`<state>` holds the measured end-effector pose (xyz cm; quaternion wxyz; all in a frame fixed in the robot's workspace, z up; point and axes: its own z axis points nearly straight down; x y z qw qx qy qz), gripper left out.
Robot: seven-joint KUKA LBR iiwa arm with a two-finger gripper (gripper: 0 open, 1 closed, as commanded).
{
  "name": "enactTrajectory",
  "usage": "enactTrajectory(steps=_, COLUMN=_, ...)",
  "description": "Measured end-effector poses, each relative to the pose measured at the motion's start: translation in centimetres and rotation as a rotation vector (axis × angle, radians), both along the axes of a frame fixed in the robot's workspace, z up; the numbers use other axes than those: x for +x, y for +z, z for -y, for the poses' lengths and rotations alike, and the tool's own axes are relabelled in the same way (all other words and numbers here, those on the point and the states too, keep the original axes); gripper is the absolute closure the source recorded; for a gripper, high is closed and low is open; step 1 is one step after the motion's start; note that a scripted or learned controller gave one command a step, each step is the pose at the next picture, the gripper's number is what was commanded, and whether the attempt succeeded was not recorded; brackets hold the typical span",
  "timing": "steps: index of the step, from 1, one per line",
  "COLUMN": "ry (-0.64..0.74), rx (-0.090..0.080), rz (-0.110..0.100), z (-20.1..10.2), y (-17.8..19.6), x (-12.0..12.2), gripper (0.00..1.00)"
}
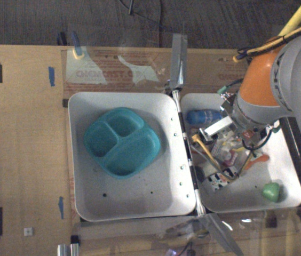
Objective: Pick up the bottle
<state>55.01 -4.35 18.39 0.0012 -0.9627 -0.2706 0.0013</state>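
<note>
The bottle (203,116) lies on its side in the right bin (289,193), at that bin's far-left corner, its long axis running roughly along the far wall. It sits just up and left of the tool (226,143), which hangs over a clutter of small things near the bin's middle. The tool's state cannot be told from here. The bottle looks like smooth blue plastic, rounded. A green ball (271,191) rests near the right bin's near-right corner; a teal divided plate (121,141) fills the left bin (86,196).
</note>
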Motion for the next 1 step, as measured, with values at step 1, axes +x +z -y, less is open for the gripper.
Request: enactTrajectory(steps=1, ry=-0.349, rx=-0.001, rz=0.002, z=-5.12, y=2.93, x=-0.07, gripper=1.0)
